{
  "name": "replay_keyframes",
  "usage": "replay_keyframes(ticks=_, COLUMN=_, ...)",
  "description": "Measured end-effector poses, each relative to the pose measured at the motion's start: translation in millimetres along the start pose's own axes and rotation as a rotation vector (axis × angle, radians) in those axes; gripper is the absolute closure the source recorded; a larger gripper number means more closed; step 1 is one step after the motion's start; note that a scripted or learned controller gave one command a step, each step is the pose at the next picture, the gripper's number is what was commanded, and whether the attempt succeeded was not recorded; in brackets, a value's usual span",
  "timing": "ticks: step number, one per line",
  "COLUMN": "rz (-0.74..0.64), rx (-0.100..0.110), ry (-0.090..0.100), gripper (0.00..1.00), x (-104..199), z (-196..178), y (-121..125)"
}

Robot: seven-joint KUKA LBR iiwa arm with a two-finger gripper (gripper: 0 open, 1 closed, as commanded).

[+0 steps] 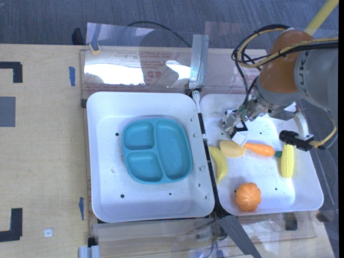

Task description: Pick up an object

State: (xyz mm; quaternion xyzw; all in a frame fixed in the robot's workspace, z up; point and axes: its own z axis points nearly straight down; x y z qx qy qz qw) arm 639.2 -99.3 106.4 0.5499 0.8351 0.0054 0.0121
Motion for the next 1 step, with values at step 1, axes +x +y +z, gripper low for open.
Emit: replay_keyframes(ticks=1, rz=0.16, rx=0.014, ry=0.01, gripper=1.0, x=55.8, z=-101.4, y=27.5)
